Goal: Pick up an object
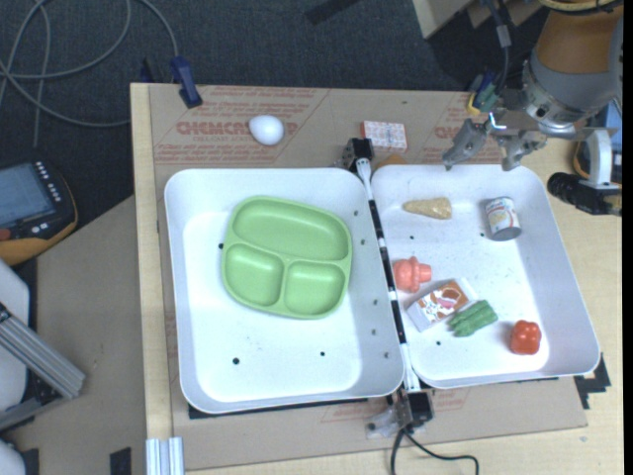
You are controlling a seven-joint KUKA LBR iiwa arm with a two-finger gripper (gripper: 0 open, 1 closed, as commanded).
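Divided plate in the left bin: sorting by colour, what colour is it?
Light green plate, clearest in the camera view.

around the small can [501,218] in the right bin [564,295], the open gripper [487,152] hovers just above, the beige piece [427,208] lies left, and the red pepper [525,336] sits well below.

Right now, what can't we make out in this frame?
- Arm: cut off by the top edge, camera view.
- Can label: too small to read.
- Packet: print too small; green toy covers one corner.
- Gripper: blurred.
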